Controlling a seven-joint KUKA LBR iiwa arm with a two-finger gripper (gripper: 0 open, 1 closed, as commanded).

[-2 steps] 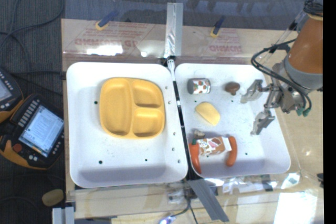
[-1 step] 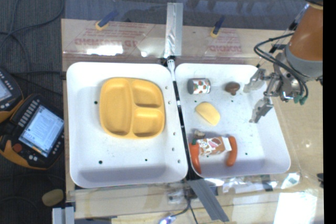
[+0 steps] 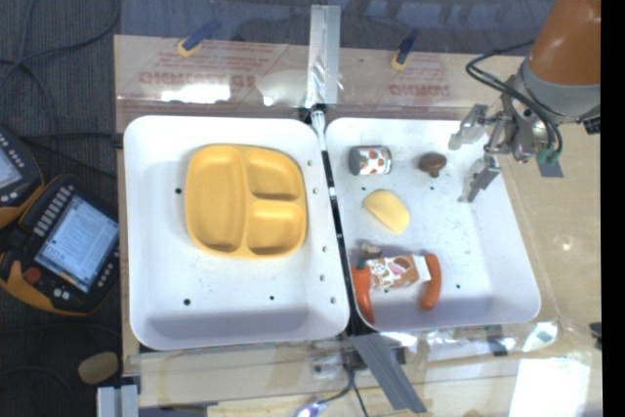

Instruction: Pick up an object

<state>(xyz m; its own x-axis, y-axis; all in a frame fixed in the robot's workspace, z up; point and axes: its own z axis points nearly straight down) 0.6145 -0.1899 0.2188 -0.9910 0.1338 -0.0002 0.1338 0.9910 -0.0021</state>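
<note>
The right bin (image 3: pixel 508 259) holds a small red and white can (image 3: pixel 370 160) lying on its side, a small brown lump (image 3: pixel 433 163), a pale yellow rounded piece (image 3: pixel 387 210) and, near the front, a printed packet (image 3: pixel 395 272) between two orange sticks (image 3: pixel 362 293). My gripper (image 3: pixel 477 155) hangs over the bin's far right corner, to the right of the brown lump. Its fingers (image 3: pixel 482 179) are spread open with nothing between them.
In the left bin (image 3: pixel 146 239) lies a yellow divided tray (image 3: pixel 246 200). A metal strip (image 3: pixel 325 54) stands behind the seam between the bins. Handheld controllers (image 3: pixel 59 239) and cables lie off the bench to the left. The orange band of my arm (image 3: pixel 571 29) is at the upper right.
</note>
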